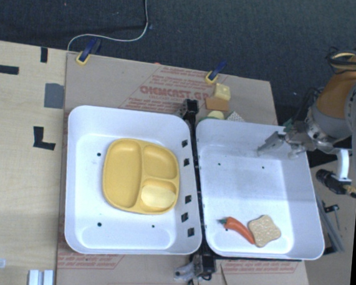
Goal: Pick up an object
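Observation:
An orange toy carrot and a tan toy bread slice lie side by side, touching, in the front right corner of the right bin. My gripper hovers over the far right corner of that bin, well behind both toys. It is open, and nothing sits between its fingers. A yellow divided plate rests in the middle of the left bin.
Just behind the bins, on the cardboard sheet, sit a yellow block, a brown block and a pale green piece. Black clips line the seam where the two bins meet. The arm's orange band is at the right edge.

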Tool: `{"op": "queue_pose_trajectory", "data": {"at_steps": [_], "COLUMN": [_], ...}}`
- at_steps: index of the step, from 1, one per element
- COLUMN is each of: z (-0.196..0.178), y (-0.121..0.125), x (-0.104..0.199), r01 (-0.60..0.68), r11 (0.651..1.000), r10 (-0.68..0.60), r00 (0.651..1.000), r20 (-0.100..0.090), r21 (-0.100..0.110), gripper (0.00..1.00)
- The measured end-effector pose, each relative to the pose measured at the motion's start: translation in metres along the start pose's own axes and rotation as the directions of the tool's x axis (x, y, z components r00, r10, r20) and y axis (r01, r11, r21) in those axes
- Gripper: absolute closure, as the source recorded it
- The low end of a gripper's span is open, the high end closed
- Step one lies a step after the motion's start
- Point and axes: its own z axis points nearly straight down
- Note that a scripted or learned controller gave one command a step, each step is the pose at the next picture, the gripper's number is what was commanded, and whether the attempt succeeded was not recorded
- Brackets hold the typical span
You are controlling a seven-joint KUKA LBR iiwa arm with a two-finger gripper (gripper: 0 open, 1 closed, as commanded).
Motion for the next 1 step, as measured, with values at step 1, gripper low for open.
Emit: {"op": "queue_pose_trajectory", "data": {"at_steps": [1], "z": [-0.0136], "y": [0.0321], "x": [0.0848], "r01": [0.005], "r11": [1.000], "r10": [-0.005], "r00": [1.000], "r20": [-0.006], "r21": [0.006], "gripper": [0.00]}}
